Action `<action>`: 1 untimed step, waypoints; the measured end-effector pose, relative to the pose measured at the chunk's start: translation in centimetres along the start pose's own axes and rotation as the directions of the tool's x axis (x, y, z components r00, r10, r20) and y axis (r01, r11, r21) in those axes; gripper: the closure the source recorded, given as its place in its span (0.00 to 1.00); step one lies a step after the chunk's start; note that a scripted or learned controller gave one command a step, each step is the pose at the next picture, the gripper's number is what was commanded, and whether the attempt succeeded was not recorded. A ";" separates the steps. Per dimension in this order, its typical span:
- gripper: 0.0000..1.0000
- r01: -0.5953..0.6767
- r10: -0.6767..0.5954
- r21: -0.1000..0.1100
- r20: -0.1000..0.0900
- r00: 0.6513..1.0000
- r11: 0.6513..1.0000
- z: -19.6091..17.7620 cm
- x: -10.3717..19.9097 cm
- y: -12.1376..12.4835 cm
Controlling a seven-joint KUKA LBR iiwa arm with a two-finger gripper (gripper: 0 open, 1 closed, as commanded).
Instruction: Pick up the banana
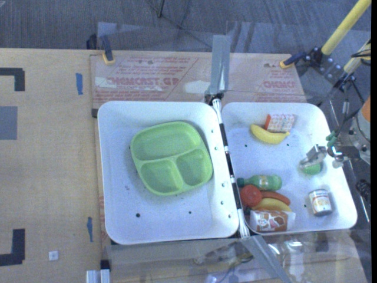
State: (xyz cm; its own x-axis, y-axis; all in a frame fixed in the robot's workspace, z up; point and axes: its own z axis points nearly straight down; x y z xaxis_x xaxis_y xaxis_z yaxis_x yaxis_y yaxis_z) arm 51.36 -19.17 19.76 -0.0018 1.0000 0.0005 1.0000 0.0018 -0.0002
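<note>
Camera view: banana (pixel 268 135) touches possibly-printed red carton (pixel 280 122).

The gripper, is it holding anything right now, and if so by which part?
It cannot be told. The gripper sits over a small green item at the right bin's right side, apart from the banana, which lies untouched near the bin's top.
</note>
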 end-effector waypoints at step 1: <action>0.00 -0.032 0.032 -0.002 0.001 0.999 0.999 1.1 2.8 10.8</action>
State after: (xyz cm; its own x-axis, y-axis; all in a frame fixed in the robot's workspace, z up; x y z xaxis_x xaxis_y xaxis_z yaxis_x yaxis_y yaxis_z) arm 62.20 -16.40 18.65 0.0301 0.9995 -0.0009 0.9995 -0.0301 0.0016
